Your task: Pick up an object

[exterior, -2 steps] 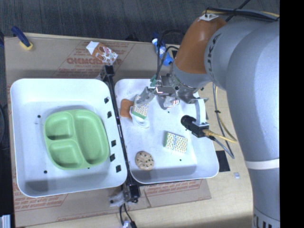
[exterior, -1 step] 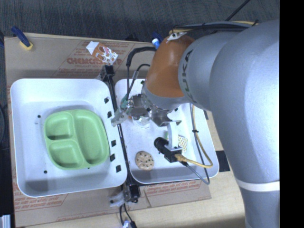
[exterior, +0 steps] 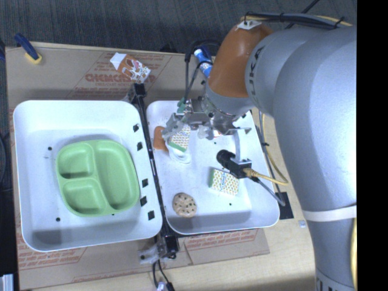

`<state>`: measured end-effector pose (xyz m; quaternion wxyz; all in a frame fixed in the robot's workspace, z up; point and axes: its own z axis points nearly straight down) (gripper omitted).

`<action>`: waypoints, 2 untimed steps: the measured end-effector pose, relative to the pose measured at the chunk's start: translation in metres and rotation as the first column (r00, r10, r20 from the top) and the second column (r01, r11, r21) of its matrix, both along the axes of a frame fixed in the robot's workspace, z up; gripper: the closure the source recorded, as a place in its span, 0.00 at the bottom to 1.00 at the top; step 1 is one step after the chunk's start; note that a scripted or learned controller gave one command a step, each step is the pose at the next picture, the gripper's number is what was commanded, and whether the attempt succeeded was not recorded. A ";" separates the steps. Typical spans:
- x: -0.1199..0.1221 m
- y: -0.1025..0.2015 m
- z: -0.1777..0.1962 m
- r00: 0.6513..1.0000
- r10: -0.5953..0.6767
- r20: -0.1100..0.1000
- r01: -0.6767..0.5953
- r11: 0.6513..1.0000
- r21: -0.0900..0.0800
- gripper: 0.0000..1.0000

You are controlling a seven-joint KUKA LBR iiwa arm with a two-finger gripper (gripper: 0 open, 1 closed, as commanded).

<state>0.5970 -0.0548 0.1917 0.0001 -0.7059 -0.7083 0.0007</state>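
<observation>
A blue clamp with a yellow tip (exterior: 27, 47) lies on the tabletop at the upper left of the frame, outside the bins. The left bin (exterior: 24, 162) fills the left half of the frame and holds a pale green divided plate (exterior: 96, 177), lying flat near its middle. Above that bin's upper right corner, a crumpled white and orange wrapper (exterior: 130, 68) rests on the printed cardboard (exterior: 91, 77) that lies under both bins.

The right bin (exterior: 260, 214) sits against the left one and holds all the loose things to pick. At its left wall lies an orange piece (exterior: 158, 137). Just right of it, and touching or nearly touching it, is a small green-patterned packet (exterior: 179, 142). Lower down, near the bin's front edge, a round brown cookie (exterior: 184, 204) lies well apart from both. Right of centre lies a second patterned packet (exterior: 224, 182), flat on the bin floor.

The pincer (exterior: 185, 121) hangs low over the upper left part of the right bin, right above the small green-patterned packet; I cannot tell whether it is apart, together or clamped on anything. The grey arm (exterior: 315, 114), with its orange band (exterior: 233, 65), covers the right of the frame
</observation>
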 end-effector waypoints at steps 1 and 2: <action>-0.030 0.055 0.090 1.000 0.004 0.003 -0.004 1.000 0.001 0.00; -0.035 0.119 0.075 1.000 0.004 -0.003 -0.004 1.000 0.001 0.00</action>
